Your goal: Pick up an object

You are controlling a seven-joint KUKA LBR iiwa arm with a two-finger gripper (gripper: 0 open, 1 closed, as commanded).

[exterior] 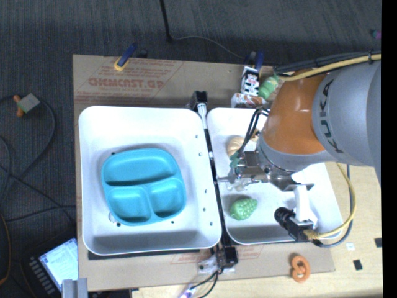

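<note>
Green toy [243, 208], lumpy and rounded, lies on the floor of the right bin [263, 230], toward that bin's near left corner and close to the wall shared with the left bin [87, 166]. Just above it in the camera view hangs the gripper [234, 177], hovering over the toy without touching it; from this slant I cannot tell whether it is open or closed, and nothing is visibly held in it. A tan ball [234, 145] sits farther back in the same bin, beside the gripper and partly hidden by it, with what may be a small teal piece [236, 158] at its edge. The grey arm [347, 117] with its orange band [296, 113] covers most of the right bin's far side. In the left bin a blue tray [144, 185] with three compartments rests flat, well apart from the toy. Both bins stand on a brown board [142, 82] printed with red letters, and an orange ring [300, 267] lies on the board in front of the right bin
</note>
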